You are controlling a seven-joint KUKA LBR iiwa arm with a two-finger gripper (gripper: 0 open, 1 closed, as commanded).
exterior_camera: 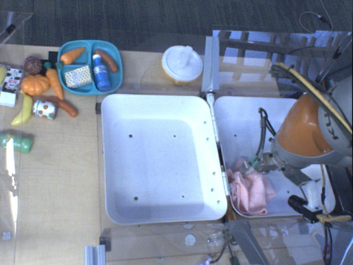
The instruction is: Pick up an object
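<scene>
Camera view, claw point(258, 164) over pink cloth point(251, 191), right bin point(242, 110)

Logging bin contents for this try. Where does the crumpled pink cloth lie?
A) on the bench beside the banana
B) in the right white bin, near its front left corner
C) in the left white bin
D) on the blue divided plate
B: the crumpled pink cloth lies in the right white bin, at its front left corner.

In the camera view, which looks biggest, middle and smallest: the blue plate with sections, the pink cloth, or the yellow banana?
1. The blue sectioned plastic plate, top left on the bench.
2. The crumpled pink cloth in the right white bin.
3. The small yellow toy banana near the left edge.
</scene>
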